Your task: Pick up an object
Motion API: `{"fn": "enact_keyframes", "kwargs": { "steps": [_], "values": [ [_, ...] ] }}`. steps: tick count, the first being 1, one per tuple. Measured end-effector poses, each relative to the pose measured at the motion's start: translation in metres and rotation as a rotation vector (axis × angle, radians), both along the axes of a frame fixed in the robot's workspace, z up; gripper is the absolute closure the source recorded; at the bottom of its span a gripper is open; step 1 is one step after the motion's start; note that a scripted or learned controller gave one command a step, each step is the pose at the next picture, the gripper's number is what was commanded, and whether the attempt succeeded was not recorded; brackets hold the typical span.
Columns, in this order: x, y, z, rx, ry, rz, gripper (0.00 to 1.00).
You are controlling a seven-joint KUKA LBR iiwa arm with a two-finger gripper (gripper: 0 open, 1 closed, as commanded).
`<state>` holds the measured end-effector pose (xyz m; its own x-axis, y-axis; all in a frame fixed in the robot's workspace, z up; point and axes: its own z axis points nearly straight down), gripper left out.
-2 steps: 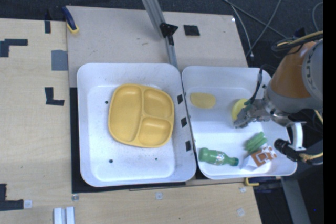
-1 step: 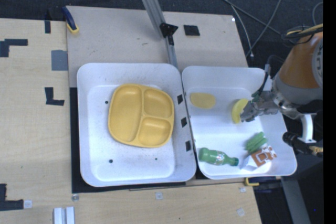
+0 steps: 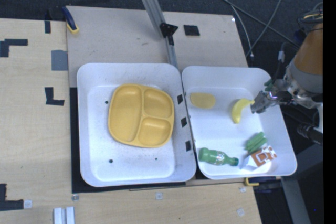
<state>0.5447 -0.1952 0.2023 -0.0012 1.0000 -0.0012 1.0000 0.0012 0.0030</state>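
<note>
Pincer [image 3: 261, 103] near right bin's [image 3: 220, 74] far-right edge, just beside banana [image 3: 240, 109].

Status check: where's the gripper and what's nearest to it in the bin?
Gripper low over right bin, nothing seen between its fingers. Yellow banana-shaped piece just beside it, lying free. Green bottle and small carton nearer front, out of the path.

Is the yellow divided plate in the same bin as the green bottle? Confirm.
No, the yellow divided plate lies in the left bin; the green bottle lies in the right one.
</note>
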Motion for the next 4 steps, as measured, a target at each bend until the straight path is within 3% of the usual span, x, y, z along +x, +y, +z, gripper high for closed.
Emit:
{"fn": "enact_keyframes", "kwargs": {
  "steps": [1, 2, 4],
  "values": [
    [0.001, 0.0, 0.05, 0.0, 0.0, 0.001, 1.0],
    [0.017, 0.053, 0.047, 0.002, 0.003, 0.005, 1.0],
    [0.022, 0.152, 0.042, 0.002, 0.004, 0.004, 1.0]
  ]
}}
